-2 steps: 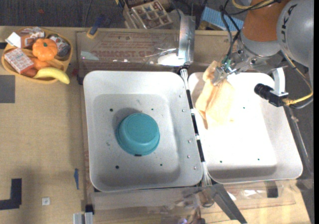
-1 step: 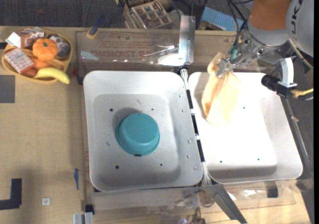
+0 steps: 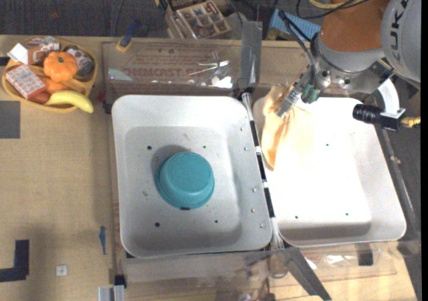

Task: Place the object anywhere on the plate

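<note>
The end effector [image 3: 289, 107] is pinching an orange cloth [image 3: 273, 138] that hangs below it, teal plate [image 3: 186, 180] way off left.

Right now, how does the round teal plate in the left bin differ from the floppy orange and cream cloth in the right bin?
The round teal plate is rigid and circular; the floppy orange and cream cloth is crumpled and irregular. The plate lies flat mid-floor of the left white bin; the cloth hangs by the near-left wall of the right white bin, its top at the gripper. The plate sits alone. Both are in bins.
</note>
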Robot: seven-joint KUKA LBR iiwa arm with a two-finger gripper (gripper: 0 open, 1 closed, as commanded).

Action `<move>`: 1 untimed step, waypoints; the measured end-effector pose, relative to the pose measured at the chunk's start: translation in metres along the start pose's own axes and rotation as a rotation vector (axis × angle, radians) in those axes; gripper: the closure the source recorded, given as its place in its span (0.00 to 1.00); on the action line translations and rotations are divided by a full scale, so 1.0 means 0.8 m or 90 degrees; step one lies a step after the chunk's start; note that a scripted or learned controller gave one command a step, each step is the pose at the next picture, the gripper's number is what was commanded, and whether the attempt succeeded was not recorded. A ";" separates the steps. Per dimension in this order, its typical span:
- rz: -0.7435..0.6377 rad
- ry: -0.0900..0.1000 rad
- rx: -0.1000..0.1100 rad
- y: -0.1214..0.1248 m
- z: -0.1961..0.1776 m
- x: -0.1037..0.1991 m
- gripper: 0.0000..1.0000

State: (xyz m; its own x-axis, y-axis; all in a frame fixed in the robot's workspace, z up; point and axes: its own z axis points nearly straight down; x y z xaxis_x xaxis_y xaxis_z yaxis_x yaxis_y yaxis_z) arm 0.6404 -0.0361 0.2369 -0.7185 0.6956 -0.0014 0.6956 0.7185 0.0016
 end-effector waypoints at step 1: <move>-0.252 0.000 -0.001 0.003 0.010 0.062 1.00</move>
State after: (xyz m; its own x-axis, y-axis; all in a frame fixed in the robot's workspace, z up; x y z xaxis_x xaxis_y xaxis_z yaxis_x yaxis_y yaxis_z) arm 0.6065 0.0002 0.2286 -0.9312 0.3645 -0.0030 0.3645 0.9312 0.0026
